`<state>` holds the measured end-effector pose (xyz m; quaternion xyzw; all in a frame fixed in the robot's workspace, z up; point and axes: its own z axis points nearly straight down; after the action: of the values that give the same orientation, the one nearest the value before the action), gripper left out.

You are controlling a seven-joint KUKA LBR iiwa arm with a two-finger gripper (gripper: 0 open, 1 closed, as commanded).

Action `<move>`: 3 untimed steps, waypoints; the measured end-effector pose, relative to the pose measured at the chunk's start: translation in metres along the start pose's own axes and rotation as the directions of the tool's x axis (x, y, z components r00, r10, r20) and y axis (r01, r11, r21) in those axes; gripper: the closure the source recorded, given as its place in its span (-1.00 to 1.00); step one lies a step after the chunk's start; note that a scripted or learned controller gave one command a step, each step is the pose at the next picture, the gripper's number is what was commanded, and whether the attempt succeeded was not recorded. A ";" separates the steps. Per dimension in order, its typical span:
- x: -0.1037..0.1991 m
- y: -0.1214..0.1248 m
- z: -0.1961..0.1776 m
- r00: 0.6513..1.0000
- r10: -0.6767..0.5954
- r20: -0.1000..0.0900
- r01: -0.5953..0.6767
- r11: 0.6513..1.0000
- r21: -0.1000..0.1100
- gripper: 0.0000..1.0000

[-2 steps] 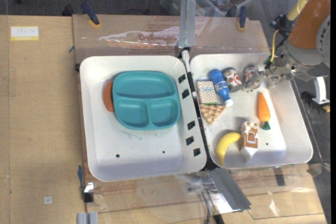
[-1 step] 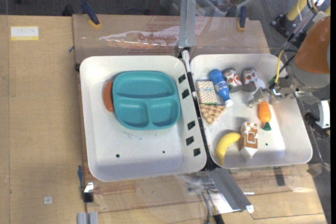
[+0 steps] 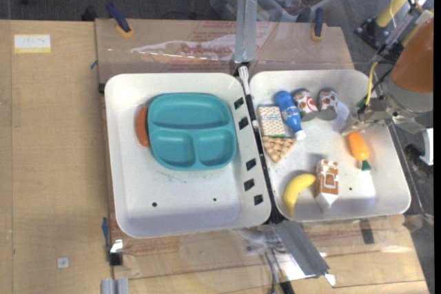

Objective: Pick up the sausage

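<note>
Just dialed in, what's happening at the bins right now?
The arm is reaching in over the right bin, its gripper just above the carrot near the bin's right side. The sausage lies in the left bin, tucked against the left edge of the teal divided plate, untouched and far from the gripper. The right bin also holds a banana, a small carton, a blue bottle and a waffle piece.

Teal tray (image 3: 191,129) in left bin (image 3: 131,203); banana (image 3: 296,188), carrot (image 3: 357,147) in right bin (image 3: 386,200).
</note>
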<state>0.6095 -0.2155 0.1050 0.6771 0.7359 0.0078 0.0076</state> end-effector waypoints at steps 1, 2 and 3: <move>0.098 -0.009 -0.106 0.998 -0.056 -0.001 0.056 0.998 0.018 1.00; 0.149 0.073 -0.102 0.996 0.088 0.002 -0.088 0.996 0.019 1.00; 0.273 0.067 -0.079 0.903 0.429 0.009 -0.429 0.903 0.023 1.00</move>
<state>0.6519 0.0621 0.1854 0.8225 0.5688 -0.0009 -0.0014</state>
